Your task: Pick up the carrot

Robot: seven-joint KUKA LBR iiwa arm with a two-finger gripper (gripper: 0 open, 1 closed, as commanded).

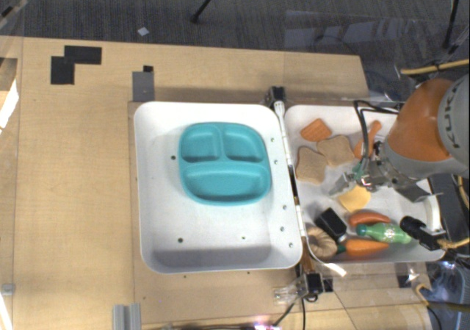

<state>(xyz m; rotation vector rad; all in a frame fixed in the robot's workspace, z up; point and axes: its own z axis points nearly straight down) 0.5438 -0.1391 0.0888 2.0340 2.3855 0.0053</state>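
camera view, nearest first: the carrot (pixel 365 248) lies on the floor of the right bin (pixel 296 124), close against its near rim, with its long axis running roughly side to side across the view. i take it for the carrot by its orange, tapered shape. a smaller orange piece (pixel 374 131) at the far side, partly behind the arm, shows too little to judge. a green bottle-like thing (pixel 383 233) lies just beyond the carrot, touching or nearly touching its far flank. a red-orange piece (pixel 369 218) lies beyond that, with a black block (pixel 330 224) to its left. farther in, the gripper (pixel 361 176) hangs over the middle of the bin, just beyond a yellow slab (pixel 355 198). i cannot tell whether the jaws are open or shut, and nothing can be seen held in them. so the carrot lies from the jaws almost straight toward the near rim, with the slab, the red-orange piece and the green thing between. the coming move likely calls for travel toward that rim, with the jaws closing across the carrot's short width. the bin wall on one flank and the green thing on the other leave little room. beyond the gripper lie bread slices (pixel 334 149) and an orange wedge (pixel 317 130). the left bin (pixel 154 174), with its teal plate (pixel 222 162), is well apart.
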